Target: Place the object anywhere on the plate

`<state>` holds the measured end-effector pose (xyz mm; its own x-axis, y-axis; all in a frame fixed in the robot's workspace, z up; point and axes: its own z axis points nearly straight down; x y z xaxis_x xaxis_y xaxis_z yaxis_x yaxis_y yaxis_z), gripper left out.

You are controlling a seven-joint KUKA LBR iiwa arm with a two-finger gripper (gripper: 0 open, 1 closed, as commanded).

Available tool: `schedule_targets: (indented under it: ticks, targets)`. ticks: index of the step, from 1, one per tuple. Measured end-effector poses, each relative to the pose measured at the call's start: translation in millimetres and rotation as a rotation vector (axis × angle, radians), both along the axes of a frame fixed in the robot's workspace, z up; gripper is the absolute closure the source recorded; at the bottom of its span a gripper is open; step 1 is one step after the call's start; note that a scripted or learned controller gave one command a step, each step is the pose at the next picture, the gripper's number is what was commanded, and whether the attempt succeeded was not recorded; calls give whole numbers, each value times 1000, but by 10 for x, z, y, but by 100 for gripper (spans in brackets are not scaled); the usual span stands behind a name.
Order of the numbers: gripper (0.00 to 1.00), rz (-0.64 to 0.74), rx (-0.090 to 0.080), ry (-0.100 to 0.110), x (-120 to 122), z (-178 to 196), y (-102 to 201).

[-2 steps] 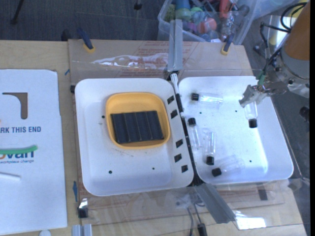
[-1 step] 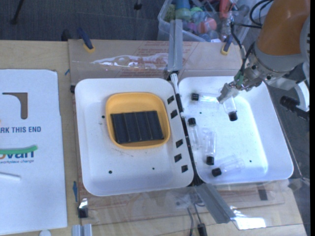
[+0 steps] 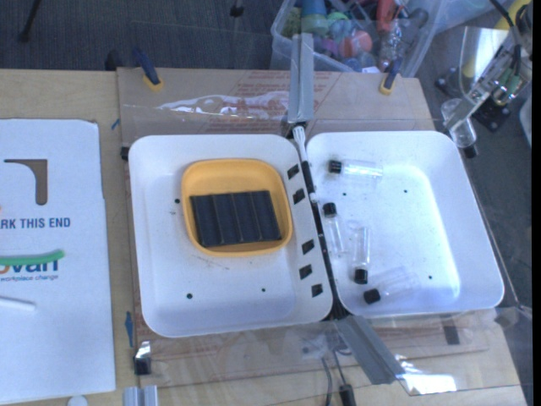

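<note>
I've got the plate (image 3: 236,178) sitting in the left bin, a yellow, rounded-square dish, flat and level. On it lies the object (image 3: 236,218), a dark ribbed rectangular slab, flat, slightly skewed, covering the plate's centre and reaching toward its near rim. Yellow shows widest along the far side and runs down both side edges too.
</note>
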<state>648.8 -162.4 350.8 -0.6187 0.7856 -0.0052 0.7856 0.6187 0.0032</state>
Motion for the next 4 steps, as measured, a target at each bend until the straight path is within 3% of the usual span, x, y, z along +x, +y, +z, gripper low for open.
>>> schedule_targets:
  ticks: [1,2,4]
  targets:
    - [100,246,-2,-1,76,714,-411]
    - [100,592,-4,-2,107,838,-606]
    - [100,1203,-2,1,138,780,-595]
